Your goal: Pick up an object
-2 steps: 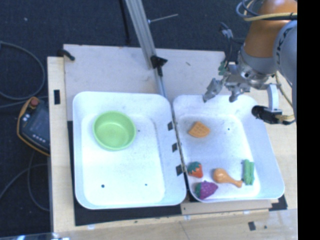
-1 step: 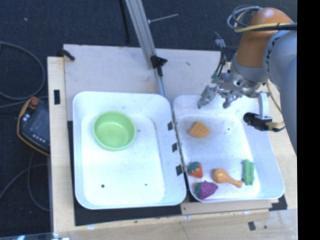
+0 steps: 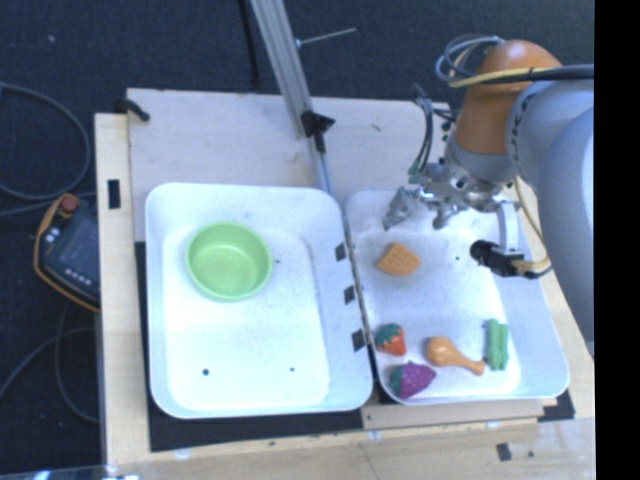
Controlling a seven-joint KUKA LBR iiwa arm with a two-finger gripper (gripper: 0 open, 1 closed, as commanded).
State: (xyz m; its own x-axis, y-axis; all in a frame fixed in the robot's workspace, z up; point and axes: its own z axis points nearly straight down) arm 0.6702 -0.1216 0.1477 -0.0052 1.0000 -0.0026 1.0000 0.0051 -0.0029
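Gripper [image 3: 420,208] hovering over far end of right bin [image 3: 530,308], jaws apart, nothing between them. Orange wafer-like piece [image 3: 398,260] lying flat just below and slightly left of gripper, near but not touching. Strawberry [image 3: 389,339] against right bin's left wall, purple grape bunch [image 3: 411,377] just beside it at near edge, close enough that contact can't be told. Orange drumstick [image 3: 453,354] right of grapes, handle end pointing toward green vegetable piece [image 3: 496,344], which stands lengthwise near bin's right side. All four near-end items well apart from gripper. Black clip-like part with cable [image 3: 497,256] hanging off wrist over bin's right portion, partly in front of bin floor. Grey arm [image 3: 560,158] with orange band [image 3: 500,98] covering bin's far right corner. Left bin [image 3: 250,368] holding green bowl [image 3: 229,260], upright, in far left part, well apart from everything else. Slanted metal pole [image 3: 285,53] rising from tabletop [image 3: 220,138] behind bins, base near gap between them. Yellow-black pendant [image 3: 68,251] on dark floor left of tabletop.
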